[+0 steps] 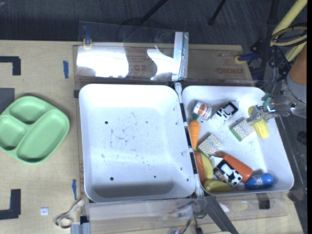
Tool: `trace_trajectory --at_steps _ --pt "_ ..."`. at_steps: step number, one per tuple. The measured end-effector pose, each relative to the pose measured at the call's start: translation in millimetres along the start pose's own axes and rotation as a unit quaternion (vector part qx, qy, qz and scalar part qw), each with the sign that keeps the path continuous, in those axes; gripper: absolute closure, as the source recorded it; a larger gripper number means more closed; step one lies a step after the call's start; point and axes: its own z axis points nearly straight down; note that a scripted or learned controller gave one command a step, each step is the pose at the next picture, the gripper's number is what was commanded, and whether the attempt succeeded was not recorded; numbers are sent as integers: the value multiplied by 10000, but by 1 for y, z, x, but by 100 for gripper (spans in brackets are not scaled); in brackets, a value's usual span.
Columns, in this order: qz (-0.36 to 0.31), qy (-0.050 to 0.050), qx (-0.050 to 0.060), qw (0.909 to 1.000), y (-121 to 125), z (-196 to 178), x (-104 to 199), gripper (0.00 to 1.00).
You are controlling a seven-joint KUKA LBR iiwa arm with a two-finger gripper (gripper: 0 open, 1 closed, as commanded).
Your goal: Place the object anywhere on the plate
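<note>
The green divided plate (48,130) lies on the wooden bench at the far left, outside both bins. My gripper (263,110) hangs over the upper right part of the right bin (282,152). Just below it lie a yellow corn cob (262,128) and a speckled green-edged sponge (240,129). I see nothing held in it. The left bin (131,140) separates the gripper from the plate.
The right bin also holds a small can (202,110), a black-and-white toy (225,111), a carrot (194,130), a second sponge (210,144), a banana (206,167), an orange bottle (237,165) and a blue piece (259,181). Cables and stands crowd the far right.
</note>
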Motion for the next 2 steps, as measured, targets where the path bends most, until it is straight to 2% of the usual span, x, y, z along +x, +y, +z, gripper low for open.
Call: trace_trajectory --at_steps 1,2 --pt "-447 10 6 9990 -29 15 61 100" --pt "-1289 13 7 9917 -28 14 129 100"
